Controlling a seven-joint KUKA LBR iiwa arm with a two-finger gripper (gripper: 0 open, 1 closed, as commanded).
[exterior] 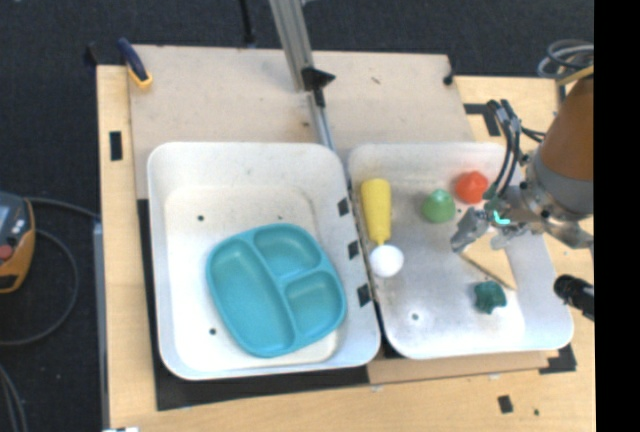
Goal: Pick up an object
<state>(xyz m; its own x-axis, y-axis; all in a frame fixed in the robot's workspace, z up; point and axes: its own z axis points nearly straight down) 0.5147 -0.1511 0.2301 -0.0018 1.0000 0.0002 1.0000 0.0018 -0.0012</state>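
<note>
**A:** Read the scene for me, front edge of the table (430, 390) backwards. What lies closest to you?

**B:** Nearest, in the left bin (170, 180), the blue divided plate (277, 288) lies flat on the floor of the bin, well apart from everything the arm can reach from its side. In the right bin (440, 335) the nearest item is the small dark green piece (488, 296), loose on the white floor, with a tan wooden stick (487, 270) lying aslant just behind it.

**A:** And the claw?

**B:** The claw (478, 228) hangs over the middle of the right bin, its fingers spread, nothing between them (you would judge the pick as not yet made). It is tilted in from the right because the arm enters from that side.

**A:** Which things could serve as the object?

**B:** Several, since the task names none. The white ball (386, 261) touches the lower end of the yellow cylinder (376, 208), both against the wall shared by the bins, an awkward spot for two fingers. Farther back, the green ball (437, 206) and the orange ball (470, 187) sit near each other, just beyond the claw. The stick and the green ball seem likeliest; round things may roll from a closing grip.
</note>
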